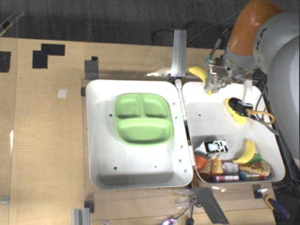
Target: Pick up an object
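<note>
The yellow banana (197, 72) beside the gripper (212, 86) looks light, stiff and slippery, so grip mid-curve; I cannot tell the jaws' state.

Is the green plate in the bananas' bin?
No, the green divided plate sits in the left bin; bananas lie in the right bin.

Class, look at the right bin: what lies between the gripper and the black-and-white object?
Nothing. In the camera view, only bare white floor of the right bin separates the gripper from the black-and-white object.

Hand (212, 87) over right bin (211, 118), green plate (143, 117) left
</note>
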You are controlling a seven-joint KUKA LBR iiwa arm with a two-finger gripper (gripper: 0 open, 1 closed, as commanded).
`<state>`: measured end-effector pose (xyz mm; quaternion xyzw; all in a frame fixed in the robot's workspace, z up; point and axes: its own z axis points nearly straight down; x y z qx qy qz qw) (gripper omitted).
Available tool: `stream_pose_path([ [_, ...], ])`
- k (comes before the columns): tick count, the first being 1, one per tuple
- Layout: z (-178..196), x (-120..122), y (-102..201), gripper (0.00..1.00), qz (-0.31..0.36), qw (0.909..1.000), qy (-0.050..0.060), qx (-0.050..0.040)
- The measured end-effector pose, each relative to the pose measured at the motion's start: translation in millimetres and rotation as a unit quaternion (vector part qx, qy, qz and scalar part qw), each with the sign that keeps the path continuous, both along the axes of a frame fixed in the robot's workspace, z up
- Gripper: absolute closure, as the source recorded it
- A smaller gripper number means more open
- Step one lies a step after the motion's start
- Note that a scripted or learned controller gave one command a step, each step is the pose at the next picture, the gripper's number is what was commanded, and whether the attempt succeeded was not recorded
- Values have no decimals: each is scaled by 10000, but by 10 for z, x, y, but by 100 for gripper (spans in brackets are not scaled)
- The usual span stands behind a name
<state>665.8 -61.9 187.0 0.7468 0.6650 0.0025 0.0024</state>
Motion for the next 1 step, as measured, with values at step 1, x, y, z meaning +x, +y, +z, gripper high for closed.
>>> stream_pose_path([
  [1,664,42,-154,100,159,9999,1,-2],
])
